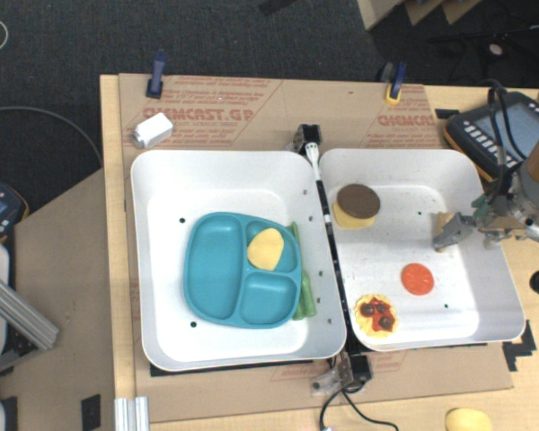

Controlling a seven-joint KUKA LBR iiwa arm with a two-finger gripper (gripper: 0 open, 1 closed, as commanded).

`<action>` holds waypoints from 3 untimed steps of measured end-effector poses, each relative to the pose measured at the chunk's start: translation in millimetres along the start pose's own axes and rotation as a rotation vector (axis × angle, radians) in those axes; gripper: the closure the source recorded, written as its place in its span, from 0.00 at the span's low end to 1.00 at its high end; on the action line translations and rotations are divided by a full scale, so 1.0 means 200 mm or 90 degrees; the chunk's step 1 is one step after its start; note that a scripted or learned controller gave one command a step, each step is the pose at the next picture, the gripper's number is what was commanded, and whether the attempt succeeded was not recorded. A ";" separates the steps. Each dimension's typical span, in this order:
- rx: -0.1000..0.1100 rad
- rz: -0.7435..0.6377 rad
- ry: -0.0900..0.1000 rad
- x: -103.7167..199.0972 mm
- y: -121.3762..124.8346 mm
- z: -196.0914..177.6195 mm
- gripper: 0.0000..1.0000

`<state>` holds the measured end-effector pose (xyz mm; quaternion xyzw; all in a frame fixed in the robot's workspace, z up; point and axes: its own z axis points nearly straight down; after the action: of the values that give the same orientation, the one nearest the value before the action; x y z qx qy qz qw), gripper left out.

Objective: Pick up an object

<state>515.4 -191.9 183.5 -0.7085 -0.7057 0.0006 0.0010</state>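
Two shallow white bins sit side by side on the table [251, 106]. The left bin [162, 187] holds one teal divided plate [217, 272] with three compartments; a single yellow lump [266, 249] rests in its upper right compartment, and one green piece [304, 290] lies along the plate's right edge.

The right bin [485, 317] carries three loose objects: one round piece with a brown top over a pale yellow base [356, 205] near its upper left, one flat red-orange disc [418, 279] toward the middle, and one small pizza-like round with red toppings [375, 313] at the lower left corner.

The arm comes in from the right, and its gripper [449, 232] hangs over the right side of that bin, above the red disc and apart from it. Nothing is between its fingers, which look slightly spread.

On the table's far edge I count two clamps, one blue [155, 75] and one blue-and-yellow [395, 81], plus one small white block [153, 130].
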 end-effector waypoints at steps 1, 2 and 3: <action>-0.005 0.000 -0.004 -0.13 -0.19 -0.30 0.00; -0.005 -0.002 -0.003 -0.12 -0.18 -0.33 1.00; -0.015 -0.005 -0.005 0.02 -0.11 -1.67 1.00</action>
<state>494.7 -187.3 517.4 -0.7056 -0.7085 -0.0050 -0.0105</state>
